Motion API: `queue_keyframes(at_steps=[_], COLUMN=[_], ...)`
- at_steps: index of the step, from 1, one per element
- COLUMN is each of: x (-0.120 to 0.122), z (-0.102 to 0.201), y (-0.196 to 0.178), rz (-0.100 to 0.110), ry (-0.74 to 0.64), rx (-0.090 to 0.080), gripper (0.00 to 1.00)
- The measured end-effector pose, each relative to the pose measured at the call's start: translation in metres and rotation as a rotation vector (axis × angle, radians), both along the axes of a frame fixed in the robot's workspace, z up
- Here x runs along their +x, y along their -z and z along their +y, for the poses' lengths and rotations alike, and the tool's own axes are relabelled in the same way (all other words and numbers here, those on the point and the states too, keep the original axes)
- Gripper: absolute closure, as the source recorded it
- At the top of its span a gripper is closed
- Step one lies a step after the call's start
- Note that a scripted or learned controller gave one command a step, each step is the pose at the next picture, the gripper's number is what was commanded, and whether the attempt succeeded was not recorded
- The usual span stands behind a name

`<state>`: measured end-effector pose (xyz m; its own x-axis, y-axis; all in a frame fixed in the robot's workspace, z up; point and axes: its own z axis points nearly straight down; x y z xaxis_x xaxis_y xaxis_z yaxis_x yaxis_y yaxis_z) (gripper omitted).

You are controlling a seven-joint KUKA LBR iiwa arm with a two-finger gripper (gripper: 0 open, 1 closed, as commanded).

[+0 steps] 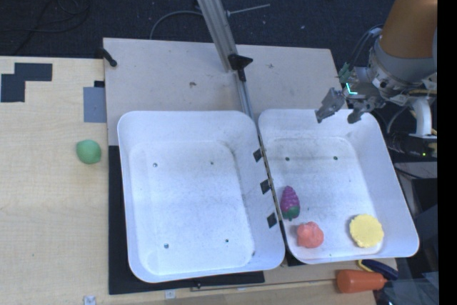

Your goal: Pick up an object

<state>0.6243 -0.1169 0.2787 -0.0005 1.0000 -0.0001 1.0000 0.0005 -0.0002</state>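
Out on the pale wooden bench top, well left of both bins, sits a small green ball [88,151]. The left shallow white plastic bin [136,132] carries nothing to grasp. In the right shallow white plastic bin [389,153], three candidates lie along the near edge: a purple, green-tipped berry-shaped toy [289,201] just beside the left wall, a rounded red lump [310,234] near the near-left corner, and a flat yellow disc-like piece [366,231] toward the near-right corner. An orange carrot-shaped toy [360,280] lies outside, beyond that bin's near rim.

To do the pick well, I judge the arm should travel toward the near edge, centre over one piece, and descend straight; the red lump looks best, standing apart from the walls.

The two-finger gripper [341,108] hangs over the right bin's far rim, fingers spread apart, pinching nothing and touching nothing.
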Motion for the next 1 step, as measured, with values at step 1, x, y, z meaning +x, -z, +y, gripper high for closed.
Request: queue_keyframes(at_steps=[1], x=[0.0000], z=[0.0000], y=[0.0001], rz=[0.000], ry=[0.000], rx=[0.000], gripper=[0.00])
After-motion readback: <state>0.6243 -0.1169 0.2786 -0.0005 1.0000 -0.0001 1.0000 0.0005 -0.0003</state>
